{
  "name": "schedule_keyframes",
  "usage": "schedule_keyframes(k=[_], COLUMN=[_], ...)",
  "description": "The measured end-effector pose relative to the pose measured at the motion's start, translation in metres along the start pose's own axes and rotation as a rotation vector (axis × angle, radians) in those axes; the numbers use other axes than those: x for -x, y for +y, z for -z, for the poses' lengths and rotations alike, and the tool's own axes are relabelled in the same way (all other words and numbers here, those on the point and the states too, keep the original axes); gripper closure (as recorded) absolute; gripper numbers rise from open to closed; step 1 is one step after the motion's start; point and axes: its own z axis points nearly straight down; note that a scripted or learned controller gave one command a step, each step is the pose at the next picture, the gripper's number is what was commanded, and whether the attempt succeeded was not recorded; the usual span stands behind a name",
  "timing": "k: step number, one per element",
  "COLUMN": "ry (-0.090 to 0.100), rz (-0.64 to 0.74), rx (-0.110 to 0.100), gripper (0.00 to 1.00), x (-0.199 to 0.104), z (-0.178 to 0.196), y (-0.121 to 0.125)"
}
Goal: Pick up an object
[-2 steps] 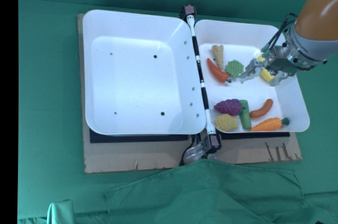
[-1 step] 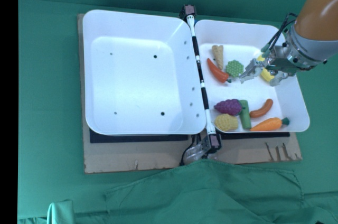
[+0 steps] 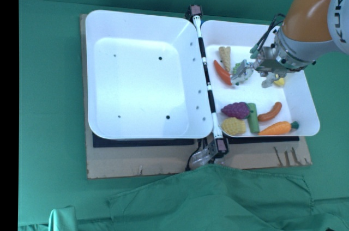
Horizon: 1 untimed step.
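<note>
Toy food crowds the right bin beneath the claw, finger state unclear.

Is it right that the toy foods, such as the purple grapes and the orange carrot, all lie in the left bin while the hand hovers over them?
Not quite: the camera view shows the grapes and carrot in the right bin, not the left bin. The hand is over that right bin.
</note>
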Motion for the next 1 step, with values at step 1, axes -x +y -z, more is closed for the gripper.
schedule_keyframes(k=[1], ry=[-0.001], rz=[-0.005], rx=[0.001], gripper=[0.0], x=[0.0251], z=[-0.0062], y=[-0.0125])
